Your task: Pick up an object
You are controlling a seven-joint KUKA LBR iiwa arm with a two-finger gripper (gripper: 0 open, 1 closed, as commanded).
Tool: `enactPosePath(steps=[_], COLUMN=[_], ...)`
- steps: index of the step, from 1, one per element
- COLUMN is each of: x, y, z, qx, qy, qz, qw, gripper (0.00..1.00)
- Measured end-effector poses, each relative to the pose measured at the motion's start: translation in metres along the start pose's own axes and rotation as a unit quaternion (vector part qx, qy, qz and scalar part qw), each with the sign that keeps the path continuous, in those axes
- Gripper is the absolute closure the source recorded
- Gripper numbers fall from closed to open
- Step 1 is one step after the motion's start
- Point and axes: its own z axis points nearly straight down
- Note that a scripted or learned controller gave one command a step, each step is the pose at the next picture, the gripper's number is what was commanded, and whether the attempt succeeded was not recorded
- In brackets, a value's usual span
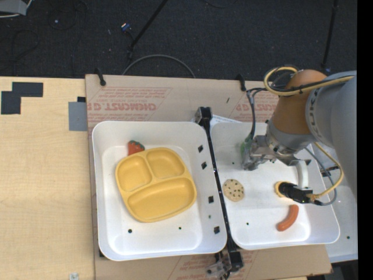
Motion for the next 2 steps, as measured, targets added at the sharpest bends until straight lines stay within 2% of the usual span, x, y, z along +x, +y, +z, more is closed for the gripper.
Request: enactPosePath(steps=[1,2], x=[-0.003,0.005], y=[0.005,0.004], z=[-0.044,-0.092], qx=[-0.003,-0.003], qy=[-0.001,-0.001], qz=[-0.001,-0.003], qw=[1.0,1.0], gripper=[1.0,1.0])
